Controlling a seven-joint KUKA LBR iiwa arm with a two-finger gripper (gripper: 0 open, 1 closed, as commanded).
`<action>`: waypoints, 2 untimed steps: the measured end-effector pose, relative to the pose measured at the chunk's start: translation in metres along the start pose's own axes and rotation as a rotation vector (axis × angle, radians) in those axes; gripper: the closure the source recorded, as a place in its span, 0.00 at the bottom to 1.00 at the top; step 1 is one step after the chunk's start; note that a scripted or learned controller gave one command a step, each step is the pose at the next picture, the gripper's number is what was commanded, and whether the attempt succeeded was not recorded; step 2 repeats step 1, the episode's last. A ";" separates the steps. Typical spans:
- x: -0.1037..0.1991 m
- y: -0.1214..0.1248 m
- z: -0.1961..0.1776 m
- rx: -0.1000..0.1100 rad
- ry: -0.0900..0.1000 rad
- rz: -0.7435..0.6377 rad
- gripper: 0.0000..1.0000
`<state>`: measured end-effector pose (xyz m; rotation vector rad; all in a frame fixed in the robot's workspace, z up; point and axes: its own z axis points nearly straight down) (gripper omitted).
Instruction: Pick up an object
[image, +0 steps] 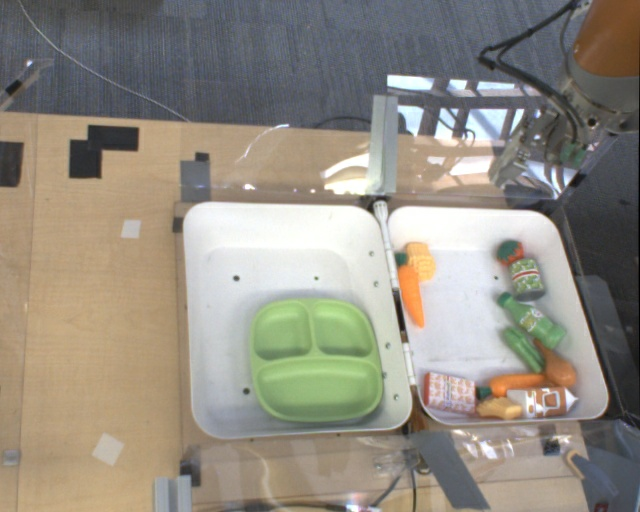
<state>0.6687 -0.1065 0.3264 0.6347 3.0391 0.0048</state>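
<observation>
Pale wood tabletop (90, 330) carries the right bin (470, 285), whose toys crowd its near-right corner, so the end effector (535, 150) (poised beyond the far rim, grip state impossible to tell) risks nudging the green bottle (532, 322) into neighbours or closing on two things.

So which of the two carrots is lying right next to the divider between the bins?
The carrot in the right bin's upper left, beside the corn. The other carrot lies near the bin's bottom edge, among the packets.
</observation>
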 end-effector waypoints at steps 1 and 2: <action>-0.002 0.002 -0.013 -0.003 -0.011 -0.005 1.00; -0.002 0.002 -0.013 -0.003 -0.011 -0.005 1.00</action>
